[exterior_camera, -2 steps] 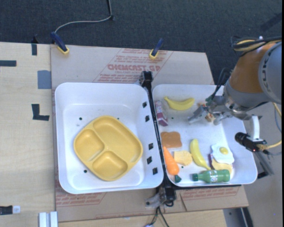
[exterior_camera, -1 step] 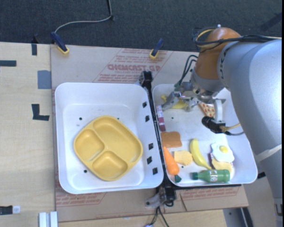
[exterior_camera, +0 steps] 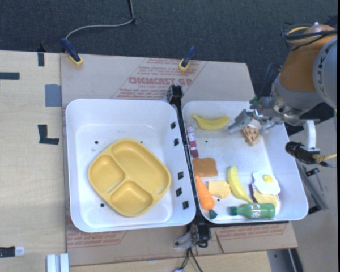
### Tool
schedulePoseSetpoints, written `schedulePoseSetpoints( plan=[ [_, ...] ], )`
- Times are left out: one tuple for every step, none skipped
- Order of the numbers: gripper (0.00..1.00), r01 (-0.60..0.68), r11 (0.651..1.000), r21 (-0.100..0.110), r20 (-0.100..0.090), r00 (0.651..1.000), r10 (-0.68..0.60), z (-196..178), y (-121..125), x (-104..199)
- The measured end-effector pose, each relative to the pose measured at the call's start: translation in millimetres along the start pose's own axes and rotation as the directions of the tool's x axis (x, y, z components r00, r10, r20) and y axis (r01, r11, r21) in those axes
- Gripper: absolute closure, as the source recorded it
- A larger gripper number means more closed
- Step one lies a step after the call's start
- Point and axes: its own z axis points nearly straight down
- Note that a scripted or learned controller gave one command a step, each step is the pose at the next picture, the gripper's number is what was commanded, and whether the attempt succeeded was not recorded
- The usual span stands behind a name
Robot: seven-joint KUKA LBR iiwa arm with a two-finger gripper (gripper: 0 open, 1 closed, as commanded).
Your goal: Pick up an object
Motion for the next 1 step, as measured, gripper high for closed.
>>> schedulePoseSetpoints(
  plan=[
    [0.0, 0.001, 1.0, 0.001, -0.003, 1.0, -0.001, 97.0, -67.0, 10.9]
  ],
)
